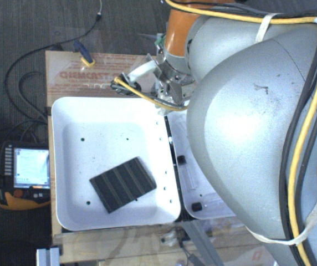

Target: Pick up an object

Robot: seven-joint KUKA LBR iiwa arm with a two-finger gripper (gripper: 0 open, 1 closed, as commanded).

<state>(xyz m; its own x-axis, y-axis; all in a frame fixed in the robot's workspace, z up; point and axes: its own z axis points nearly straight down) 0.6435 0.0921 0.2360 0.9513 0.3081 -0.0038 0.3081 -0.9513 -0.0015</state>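
One fixed camera, high above the desk point(97, 73).
It looks down at a slant; the arm point(247, 121) is very near the lens.

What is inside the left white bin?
A dark ribbed rectangular block lies flat on the floor of the left white bin, toward its near side. What is under the block is covered.

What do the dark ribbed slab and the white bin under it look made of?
Dark ribbed rectangular slab: probably rubber or foam, matte black, parallel grooves, no glare. Shallow white bin: likely moulded plastic, smooth, slight sheen, rounded corners, small dark holes in the floor.
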